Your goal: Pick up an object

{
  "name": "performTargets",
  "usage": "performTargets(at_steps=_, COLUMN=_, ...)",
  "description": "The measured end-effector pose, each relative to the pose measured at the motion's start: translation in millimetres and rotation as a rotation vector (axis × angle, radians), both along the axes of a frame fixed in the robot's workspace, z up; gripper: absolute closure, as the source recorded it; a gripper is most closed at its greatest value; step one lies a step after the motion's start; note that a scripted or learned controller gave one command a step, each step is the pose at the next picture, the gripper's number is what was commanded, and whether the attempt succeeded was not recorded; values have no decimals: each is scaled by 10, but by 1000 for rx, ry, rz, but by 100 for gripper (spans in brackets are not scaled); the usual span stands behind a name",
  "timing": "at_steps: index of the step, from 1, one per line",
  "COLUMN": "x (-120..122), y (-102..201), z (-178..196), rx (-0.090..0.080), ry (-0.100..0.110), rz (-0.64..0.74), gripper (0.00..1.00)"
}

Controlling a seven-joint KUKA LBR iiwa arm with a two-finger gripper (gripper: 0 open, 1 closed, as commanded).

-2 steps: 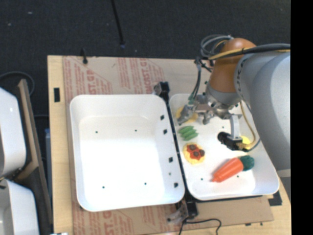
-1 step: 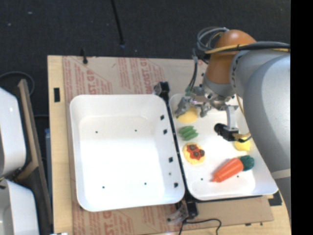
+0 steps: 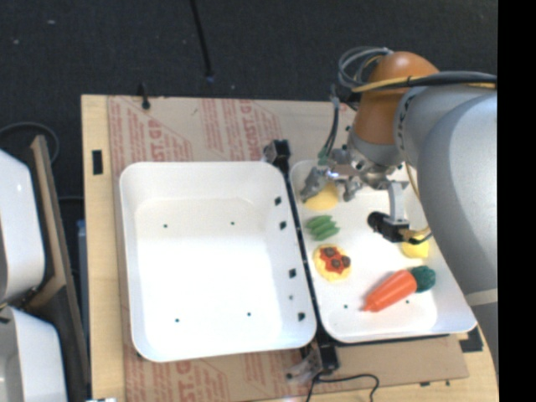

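Obs. 1. The yellow piece (image 3: 322, 198) lies in the far left corner of the right bin (image 3: 448, 308). It is close to the wall that this bin shares with the left bin (image 3: 134, 224).

Obs. 2. My gripper (image 3: 333, 182) sits directly over the far side of the yellow piece, low in that corner. It appears to touch the piece, but from this slant I cannot be sure. I also cannot tell whether the gripper is spread or closed, as its metal parts blur together over the piece.

Obs. 3. Room around the target is tight. The shared wall is just to its left and the far rim just behind. A green piece (image 3: 321, 226) lies just beside it on the near side.

Obs. 4. Further toward the near rim:
- A round yellow piece with red spots (image 3: 332, 262) lies near the shared wall.
- A carrot (image 3: 391, 291) lies tilted, with its green top toward the right rim.
- A small yellow piece (image 3: 414, 248) lies near the right rim, under my arm.

Obs. 5. Open white floor runs down the middle of the right bin, between the green piece and the small yellow piece. There is more along the near rim, below the carrot.

Obs. 6. The two bins touch along the shared wall. Both rest on a brown board (image 3: 193, 128), which shows past their far rims.
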State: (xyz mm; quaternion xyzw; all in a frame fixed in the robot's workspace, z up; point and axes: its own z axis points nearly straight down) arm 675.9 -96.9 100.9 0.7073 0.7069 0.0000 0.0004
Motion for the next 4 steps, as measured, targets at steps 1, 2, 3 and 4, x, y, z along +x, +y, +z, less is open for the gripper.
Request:
performTargets(at_steps=1, x=5, y=-7, z=114, rx=0, ry=-2, rz=0, gripper=100)
performTargets(at_steps=2, x=4, y=-6, z=109, rx=0, ry=-1, rz=0, gripper=0)
performTargets(at_steps=3, x=32, y=7, z=-3, rx=0, ry=0, rz=1, gripper=0)
performTargets(at_steps=4, x=-71, y=9, z=1, rx=0, ry=0, rz=0, gripper=0)
